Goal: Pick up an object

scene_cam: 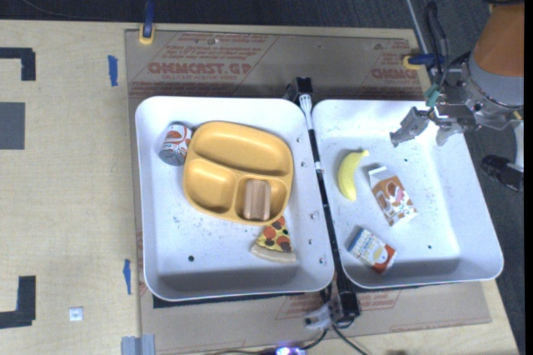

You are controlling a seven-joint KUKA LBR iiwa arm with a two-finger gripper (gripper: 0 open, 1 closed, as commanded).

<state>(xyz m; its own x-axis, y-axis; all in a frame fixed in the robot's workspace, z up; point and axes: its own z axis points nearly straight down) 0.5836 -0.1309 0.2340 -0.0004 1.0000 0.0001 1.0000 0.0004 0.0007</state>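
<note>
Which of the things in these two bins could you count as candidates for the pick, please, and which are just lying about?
Candidates near the end effector, right bin:
banana
two small cartons

Lying about, left bin and bench:
yellow tray
can
pizza slice
blue tape

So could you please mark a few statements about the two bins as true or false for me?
1. The banana lies in the right bin. True.
2. The pizza slice lies on the yellow tray. False: it lies on the left bin floor, by the tray's near edge.
3. The can lies in the left bin beside the tray. True.
4. The tool holds the banana. False: it is above the right bin's far side, apart from the banana.
5. Two small cartons lie in the right bin. True.
</note>
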